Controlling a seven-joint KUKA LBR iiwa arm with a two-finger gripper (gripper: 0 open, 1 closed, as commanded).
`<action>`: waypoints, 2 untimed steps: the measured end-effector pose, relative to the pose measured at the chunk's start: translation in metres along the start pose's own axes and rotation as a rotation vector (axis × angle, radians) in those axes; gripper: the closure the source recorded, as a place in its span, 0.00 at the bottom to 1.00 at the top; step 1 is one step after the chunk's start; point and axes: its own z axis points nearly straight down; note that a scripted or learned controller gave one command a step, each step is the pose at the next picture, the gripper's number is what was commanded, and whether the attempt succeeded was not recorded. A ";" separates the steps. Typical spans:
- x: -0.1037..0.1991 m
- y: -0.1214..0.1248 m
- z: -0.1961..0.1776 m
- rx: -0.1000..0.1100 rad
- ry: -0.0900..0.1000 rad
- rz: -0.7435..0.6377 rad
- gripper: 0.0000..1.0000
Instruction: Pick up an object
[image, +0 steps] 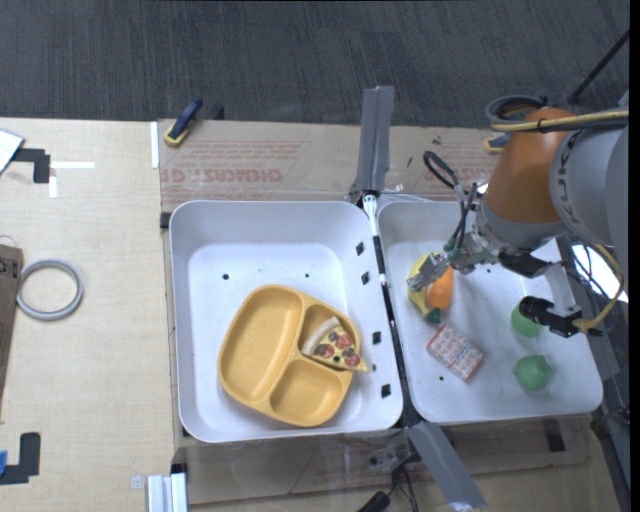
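Observation:
The grey arm with its orange band (525, 180) reaches into the right bin (500, 400) from the right. My gripper (440, 268) is low over the bin's left side, right at an orange and yellow toy (435, 290) with a green end. A pink patterned packet (455, 352) lies in front of that toy. Two green round objects (531, 372) sit toward the bin's right side, one of them (524, 320) partly behind a black cable fitting. In the left bin, a yellow divided plate (265, 350) holds a toy pizza slice (335, 345).
The left bin (200, 260) adjoins the right one along a grey divider (377, 140). A tape roll (48, 288) lies on the bench at far left. A blue and yellow clip (183, 121) rests behind the bins. Cables hang around the arm's wrist.

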 end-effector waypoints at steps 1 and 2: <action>-0.001 0.000 -0.006 0.003 0.002 0.002 1.00; 0.012 -0.061 -0.052 0.019 0.004 0.096 1.00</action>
